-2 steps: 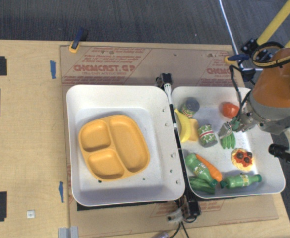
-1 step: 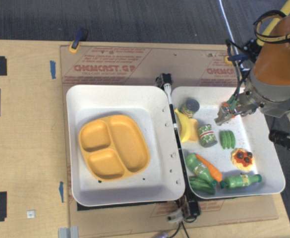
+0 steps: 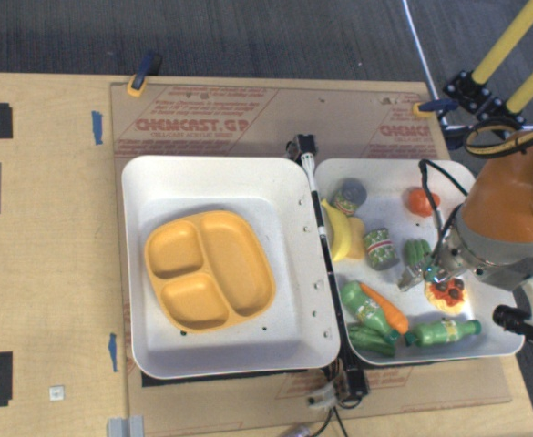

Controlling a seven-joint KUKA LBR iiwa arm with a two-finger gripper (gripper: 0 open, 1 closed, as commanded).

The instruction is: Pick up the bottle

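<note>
We saw the bench (image 3: 38, 244) topped by a printed cardboard sheet (image 3: 248, 116) at frame centre. On it sat two white bins — the left bin (image 3: 157, 244) and the right bin (image 3: 384, 176) — touching.

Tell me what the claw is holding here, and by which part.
Cannot be told. The claw is low in the right bin, beside a green toy and a red-topped item; no grip shows.

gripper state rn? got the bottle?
Gripper: low in the right bin, among the toys; open or closed cannot be told. No bottle seen in its grasp; one green bottle lies near the bin's front edge.
</note>
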